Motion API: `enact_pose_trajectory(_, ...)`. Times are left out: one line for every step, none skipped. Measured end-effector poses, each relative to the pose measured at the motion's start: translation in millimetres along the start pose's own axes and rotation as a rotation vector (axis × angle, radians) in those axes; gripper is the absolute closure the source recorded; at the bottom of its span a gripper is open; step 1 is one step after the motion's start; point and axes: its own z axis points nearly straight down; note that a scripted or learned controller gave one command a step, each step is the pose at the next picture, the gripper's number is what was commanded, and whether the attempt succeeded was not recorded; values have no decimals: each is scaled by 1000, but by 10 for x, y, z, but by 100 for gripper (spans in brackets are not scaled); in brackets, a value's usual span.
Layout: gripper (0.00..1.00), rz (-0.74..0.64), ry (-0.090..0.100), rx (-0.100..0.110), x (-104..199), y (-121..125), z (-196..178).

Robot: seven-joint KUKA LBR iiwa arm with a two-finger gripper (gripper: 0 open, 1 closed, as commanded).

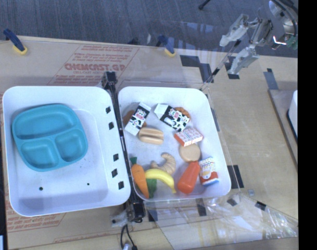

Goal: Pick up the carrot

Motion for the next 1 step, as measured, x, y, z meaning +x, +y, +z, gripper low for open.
enact_pose_trajectory(0, 28, 25, -7, 449, 152, 1317)
